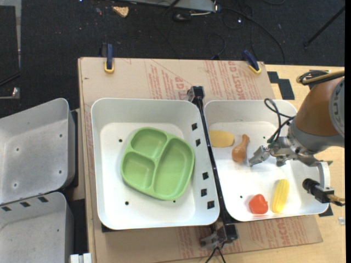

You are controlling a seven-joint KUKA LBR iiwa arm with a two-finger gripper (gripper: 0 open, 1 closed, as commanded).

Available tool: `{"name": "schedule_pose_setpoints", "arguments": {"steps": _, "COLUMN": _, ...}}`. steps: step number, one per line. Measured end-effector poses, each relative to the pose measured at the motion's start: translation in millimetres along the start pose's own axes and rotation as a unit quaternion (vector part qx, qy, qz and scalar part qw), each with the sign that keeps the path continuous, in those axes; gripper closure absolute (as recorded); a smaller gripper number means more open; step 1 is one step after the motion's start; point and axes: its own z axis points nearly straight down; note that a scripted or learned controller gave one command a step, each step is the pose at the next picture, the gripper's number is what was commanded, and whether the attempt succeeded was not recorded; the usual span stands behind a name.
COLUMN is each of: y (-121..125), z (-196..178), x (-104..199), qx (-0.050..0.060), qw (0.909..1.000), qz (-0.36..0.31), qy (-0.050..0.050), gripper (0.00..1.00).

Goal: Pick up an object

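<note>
The end effector (258,158) hangs low in the right bin (241,113), near its middle, and whether it is open or closed cannot be told; nothing is seen in its grasp. The nearest candidate, a brown drumstick (239,148), lies just beside it toward the divider between the bins, long axis running roughly from the bin's far edge to its near edge. A yellow corn cob (280,195) and a red piece (258,204) sit by the near edge.

Robotics lab: clamped cardboard bench (148,73), floor cables (241,21)
</note>
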Motion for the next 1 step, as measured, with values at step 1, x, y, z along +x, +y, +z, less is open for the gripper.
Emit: {"name": "schedule_pose_setpoints", "arguments": {"steps": 1, "y": 0.8, "z": -11.7, "x": -0.1, "qx": -0.001, "qw": 1.0, "qz": 0.0, "qy": -0.001, "gripper": 1.0}}
